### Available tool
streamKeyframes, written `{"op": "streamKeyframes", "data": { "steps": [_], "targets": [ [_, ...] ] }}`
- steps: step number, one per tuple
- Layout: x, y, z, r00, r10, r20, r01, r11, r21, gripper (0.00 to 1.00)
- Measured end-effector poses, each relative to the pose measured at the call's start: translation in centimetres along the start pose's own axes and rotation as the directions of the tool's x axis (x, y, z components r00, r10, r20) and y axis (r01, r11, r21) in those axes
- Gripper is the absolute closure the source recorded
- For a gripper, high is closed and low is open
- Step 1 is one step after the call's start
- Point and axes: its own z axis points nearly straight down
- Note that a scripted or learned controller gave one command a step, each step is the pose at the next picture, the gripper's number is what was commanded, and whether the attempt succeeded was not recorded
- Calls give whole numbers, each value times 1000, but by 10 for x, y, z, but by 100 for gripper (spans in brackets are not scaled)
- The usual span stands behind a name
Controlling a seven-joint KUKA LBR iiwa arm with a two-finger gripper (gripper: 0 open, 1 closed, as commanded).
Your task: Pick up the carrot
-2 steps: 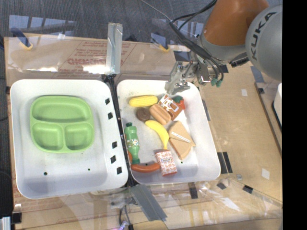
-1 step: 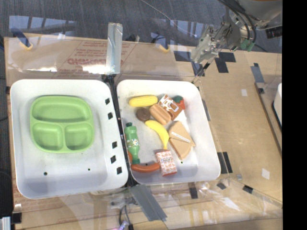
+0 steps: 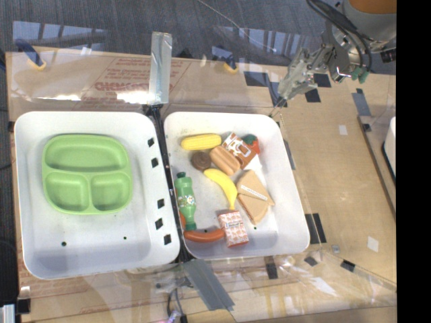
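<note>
Well, I cannot tell if my claw (image 3: pixel 283 93) is apart or together. The carrot (image 3: pixel 205 235) looks light, hard and slippery, so I'd grab its middle.

- Carrot (image 3: pixel 249 147): orange-red body with a small dark green tuft at one end.
- Lies in the right bin, at its far right corner, close to the right wall.
- Partly covered by a small printed carton touching its left side; only the green end and a strip of orange show.
- Tilted, green end toward the far wall.
- Exact length and shape hard to tell.
</note>
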Motion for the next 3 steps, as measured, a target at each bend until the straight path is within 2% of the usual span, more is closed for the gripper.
{"op": "streamKeyframes", "data": {
  "steps": [1,2,3],
  "targets": [
    [1,-13,73,1000,22,-5,-22,1000,-1,100],
    [35,-18,3,998,-59,10,59,998,2,100],
    [2,-14,74,1000,24,-6,-24,1000,-2,100]
  ]
}}
